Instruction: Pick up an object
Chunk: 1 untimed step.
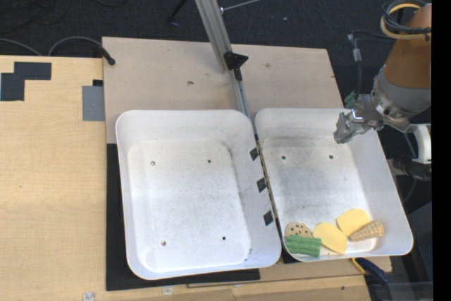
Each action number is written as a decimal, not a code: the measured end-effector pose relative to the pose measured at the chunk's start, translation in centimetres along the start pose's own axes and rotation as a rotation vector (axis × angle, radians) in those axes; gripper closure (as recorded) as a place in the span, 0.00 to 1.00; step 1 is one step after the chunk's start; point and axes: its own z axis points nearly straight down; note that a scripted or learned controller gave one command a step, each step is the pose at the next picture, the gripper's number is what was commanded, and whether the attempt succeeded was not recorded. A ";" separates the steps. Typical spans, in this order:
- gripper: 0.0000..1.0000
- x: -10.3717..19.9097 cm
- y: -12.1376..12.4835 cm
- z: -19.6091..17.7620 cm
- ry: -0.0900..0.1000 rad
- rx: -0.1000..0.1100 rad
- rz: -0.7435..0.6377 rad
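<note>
The claw [347, 129] hung over the right bin's [394, 187] far edge, its grip impossible to tell, while the toys [332, 233] sat clustered well below it, probably slid into the near corner.

Five small items lie clustered in the lower right of the frame: a round brown speckled cookie [299, 229], a green leafy piece [304, 244] touching just below it, two yellow pieces — one lower [331, 237], one upper [352, 220] — overlapping, and a tan ridged cone [367, 230] lying flat at the right.
</note>
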 end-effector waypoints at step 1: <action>1.00 -0.6 0.9 -5.9 0.000 -0.001 -0.006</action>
